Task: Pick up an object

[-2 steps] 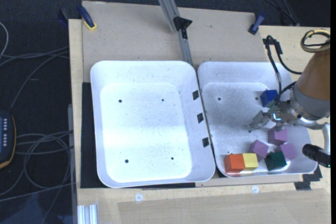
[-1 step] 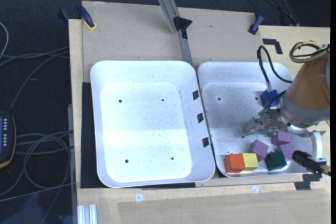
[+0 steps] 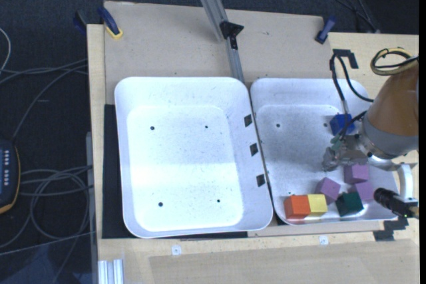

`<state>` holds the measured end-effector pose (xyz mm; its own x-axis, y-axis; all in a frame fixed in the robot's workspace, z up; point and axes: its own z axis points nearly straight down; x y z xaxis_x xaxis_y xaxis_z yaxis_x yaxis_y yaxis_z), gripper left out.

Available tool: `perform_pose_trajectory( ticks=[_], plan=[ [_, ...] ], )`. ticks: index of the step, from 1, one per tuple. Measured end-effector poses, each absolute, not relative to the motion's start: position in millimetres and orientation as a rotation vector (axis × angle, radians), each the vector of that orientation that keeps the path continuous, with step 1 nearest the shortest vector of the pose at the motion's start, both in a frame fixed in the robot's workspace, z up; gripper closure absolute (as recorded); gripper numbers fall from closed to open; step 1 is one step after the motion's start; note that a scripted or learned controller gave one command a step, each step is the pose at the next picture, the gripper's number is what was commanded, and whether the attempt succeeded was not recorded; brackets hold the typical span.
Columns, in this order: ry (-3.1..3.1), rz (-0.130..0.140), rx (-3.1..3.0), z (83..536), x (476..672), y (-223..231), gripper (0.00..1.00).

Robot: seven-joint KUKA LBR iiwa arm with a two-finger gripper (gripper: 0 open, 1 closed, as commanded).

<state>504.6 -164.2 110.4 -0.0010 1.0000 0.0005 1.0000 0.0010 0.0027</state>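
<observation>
My gripper (image 3: pixel 341 155) hangs low over the right side of the right bin (image 3: pixel 293 143), under the arm's orange band. Just below it lies a light purple block (image 3: pixel 330 186). Two more purple blocks (image 3: pixel 359 173) lie right beside the gripper on its right. Along the bin's front wall sit an orange block (image 3: pixel 297 205), a yellow block (image 3: pixel 317 203) touching it, and a dark green block (image 3: pixel 348 204). A small blue object (image 3: pixel 341 123) lies just behind the gripper. Nothing shows as held.
The left bin (image 3: pixel 180 156) lies next to the right one, with clips along the shared wall. A slanted metal rail (image 3: pixel 213 3) crosses the back of the bench. Black cables (image 3: pixel 343 80) hang near the arm.
</observation>
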Motion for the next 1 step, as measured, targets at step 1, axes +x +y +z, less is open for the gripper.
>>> perform_pose_trajectory(
  ticks=[1],
  plan=[
    [2.218, 0.006, 2.215, 173.3, 501.7, -164.6, 1.0]
  ],
)
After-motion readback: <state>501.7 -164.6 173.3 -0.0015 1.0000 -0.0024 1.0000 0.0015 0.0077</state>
